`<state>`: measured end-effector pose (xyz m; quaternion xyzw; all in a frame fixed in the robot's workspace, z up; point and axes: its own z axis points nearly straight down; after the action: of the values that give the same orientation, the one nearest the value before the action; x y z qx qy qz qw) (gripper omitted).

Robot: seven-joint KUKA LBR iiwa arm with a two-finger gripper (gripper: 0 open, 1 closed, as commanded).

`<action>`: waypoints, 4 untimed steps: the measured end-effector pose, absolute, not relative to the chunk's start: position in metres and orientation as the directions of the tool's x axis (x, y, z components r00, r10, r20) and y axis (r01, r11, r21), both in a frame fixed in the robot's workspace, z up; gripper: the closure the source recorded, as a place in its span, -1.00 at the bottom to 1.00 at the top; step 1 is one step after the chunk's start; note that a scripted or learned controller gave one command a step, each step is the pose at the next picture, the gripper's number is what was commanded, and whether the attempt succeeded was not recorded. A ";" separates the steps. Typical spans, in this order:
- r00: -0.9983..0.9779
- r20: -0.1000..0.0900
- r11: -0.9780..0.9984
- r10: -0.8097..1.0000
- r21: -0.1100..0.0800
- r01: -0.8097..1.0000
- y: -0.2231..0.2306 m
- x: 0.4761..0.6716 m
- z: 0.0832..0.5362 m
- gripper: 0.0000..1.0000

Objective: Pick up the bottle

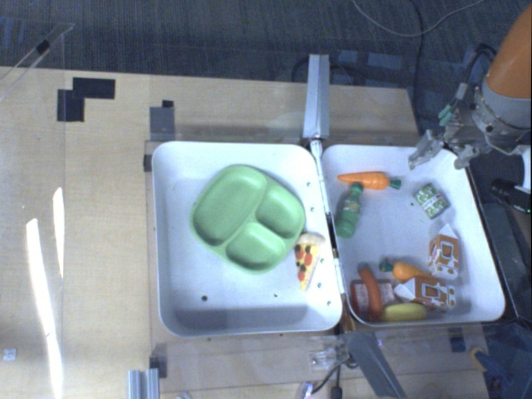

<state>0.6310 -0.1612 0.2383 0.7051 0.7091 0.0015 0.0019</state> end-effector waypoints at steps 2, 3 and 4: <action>0.258 0.005 -0.258 0.966 0.009 0.966 -0.142 0.555 0.089 -1.00; 0.070 0.000 -0.070 0.998 0.008 0.998 -0.141 0.644 0.087 -1.00; 0.182 0.000 -0.182 0.983 0.007 0.983 -0.135 0.595 0.231 -1.00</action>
<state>0.5947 -0.1353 0.2307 0.7686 0.6397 0.0024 0.0027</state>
